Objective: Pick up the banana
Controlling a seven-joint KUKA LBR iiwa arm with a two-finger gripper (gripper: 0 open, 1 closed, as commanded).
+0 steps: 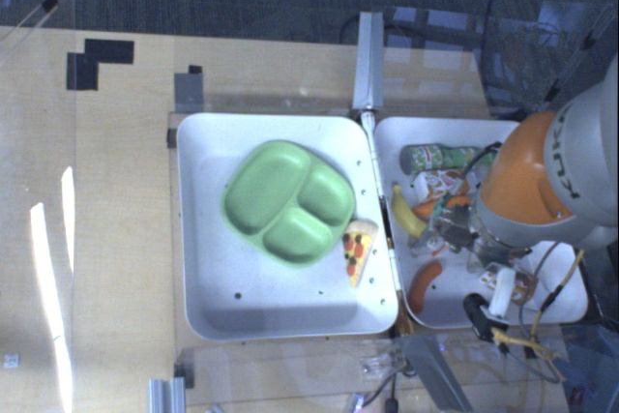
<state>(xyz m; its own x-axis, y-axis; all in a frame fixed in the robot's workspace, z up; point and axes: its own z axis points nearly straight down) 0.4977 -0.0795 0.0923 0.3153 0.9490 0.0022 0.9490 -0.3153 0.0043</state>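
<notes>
- Camera view: the banana (407, 214) lies in the right bin (387, 135), close against its left wall, its length running roughly along that wall.
- The gripper (451, 232) sits low in the same bin, just right of the banana, under the arm's orange band (522, 177). Whether it is spread or closed I cannot tell, since the wrist and cabling cover it; nothing is seen held in it.
- The approach from the right fits the layout: the banana's free side faces the arm, while its other side is nearly shut off by the wall.
- Clutter crowds the fruit. A green can (440, 157) lies above it, a small orange-and-white item (437, 193) sits just beside it, and a sausage (425, 282) lies below near the bin's front edge.
- Open room is scarce here; I judge a clean closing needs space on the wall side, which looks tight.
- The left bin (208, 305) holds a green divided plate (288, 200) and a pizza slice (358, 250) near the shared wall, apart from the work.
</notes>
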